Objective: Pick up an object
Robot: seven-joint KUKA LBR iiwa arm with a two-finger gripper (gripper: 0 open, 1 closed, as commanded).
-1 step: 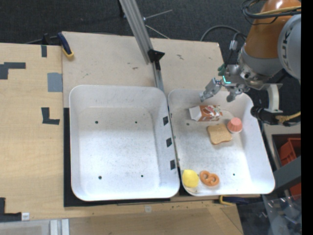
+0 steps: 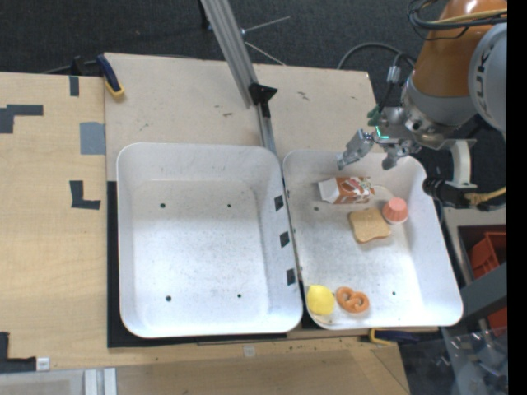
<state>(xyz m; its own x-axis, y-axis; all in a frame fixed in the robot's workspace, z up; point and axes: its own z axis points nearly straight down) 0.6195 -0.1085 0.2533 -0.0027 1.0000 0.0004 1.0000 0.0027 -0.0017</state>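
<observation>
My gripper [image 2: 372,153] hangs over the far edge of the right bin [image 2: 412,290], fingers spread open with nothing between them. Just below it in the bin lies a white and red packet [image 2: 347,190]. Close by are a tan slice of toast [image 2: 369,225] and a small pink cup [image 2: 396,211]. At the bin's near edge sit a yellow lemon [image 2: 320,300] and an orange pretzel [image 2: 353,300].
The left bin [image 2: 198,237] stands beside the right one, divided by their touching rims. A slanted metal bar [image 2: 239,56] runs from the top down to the bins' junction. Cables and the arm's orange wrist [image 2: 461,23] crowd the upper right.
</observation>
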